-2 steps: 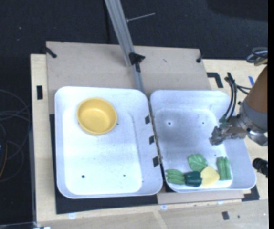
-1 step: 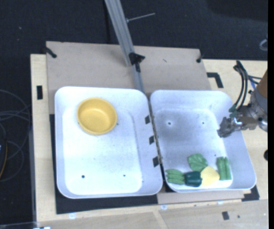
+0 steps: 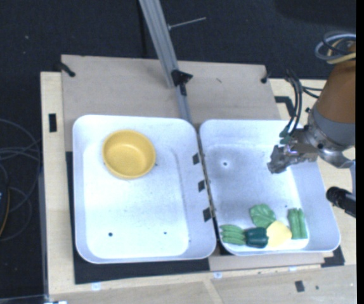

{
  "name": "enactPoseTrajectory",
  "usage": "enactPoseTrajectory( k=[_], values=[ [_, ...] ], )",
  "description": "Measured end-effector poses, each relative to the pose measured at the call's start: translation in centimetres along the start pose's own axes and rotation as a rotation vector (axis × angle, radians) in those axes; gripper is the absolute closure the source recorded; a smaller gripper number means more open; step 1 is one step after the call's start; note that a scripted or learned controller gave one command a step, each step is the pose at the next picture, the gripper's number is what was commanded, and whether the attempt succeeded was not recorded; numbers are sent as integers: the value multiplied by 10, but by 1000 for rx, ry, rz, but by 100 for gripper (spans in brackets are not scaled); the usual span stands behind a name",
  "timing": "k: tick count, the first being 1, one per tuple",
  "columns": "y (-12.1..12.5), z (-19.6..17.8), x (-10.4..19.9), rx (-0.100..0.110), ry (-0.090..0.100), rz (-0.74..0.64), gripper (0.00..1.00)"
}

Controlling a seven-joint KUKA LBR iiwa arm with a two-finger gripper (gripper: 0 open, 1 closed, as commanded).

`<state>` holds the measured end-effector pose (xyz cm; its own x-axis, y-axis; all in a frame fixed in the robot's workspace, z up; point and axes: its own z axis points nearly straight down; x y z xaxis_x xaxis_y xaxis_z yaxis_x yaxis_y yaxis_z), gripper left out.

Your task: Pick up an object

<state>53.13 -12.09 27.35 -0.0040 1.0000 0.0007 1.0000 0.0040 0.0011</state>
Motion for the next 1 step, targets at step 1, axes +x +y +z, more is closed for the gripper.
enactPoseTrajectory(
  k=[1],
  values=[
    [25,-5,48,0,0,0,100]
  ],
)
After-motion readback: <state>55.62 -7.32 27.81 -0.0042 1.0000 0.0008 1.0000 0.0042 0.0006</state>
